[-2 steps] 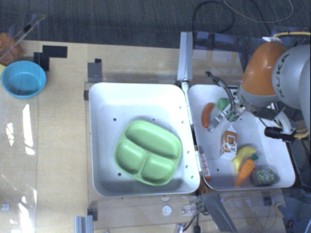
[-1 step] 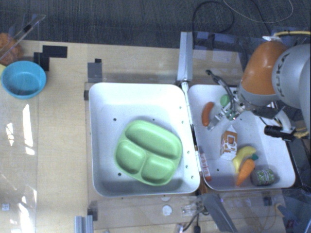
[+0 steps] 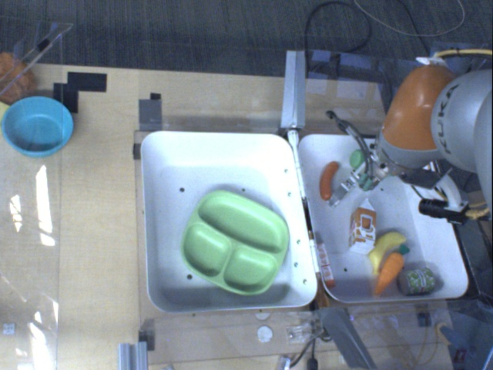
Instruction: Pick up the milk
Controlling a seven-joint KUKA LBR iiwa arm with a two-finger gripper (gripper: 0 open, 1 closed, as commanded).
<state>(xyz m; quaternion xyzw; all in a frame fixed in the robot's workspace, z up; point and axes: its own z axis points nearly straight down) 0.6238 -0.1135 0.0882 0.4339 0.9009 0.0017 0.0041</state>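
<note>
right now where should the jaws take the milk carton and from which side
Take the milk carton across its two long side faces near the middle, coming straight down. It lies flat in the right bin, long axis up-down in view. Its left side is open; the banana crowds its lower right corner, so stay toward the upper half.

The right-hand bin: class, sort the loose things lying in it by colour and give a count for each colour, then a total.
Red: 1, the sausage
Orange: 1, the carrot
Yellow: 1, the banana
Orange and white: 1, the milk carton
Grey-green: 1, the speckled lump
Green: 1, a small piece beside the gripper, partly hidden
Total: 6
</note>
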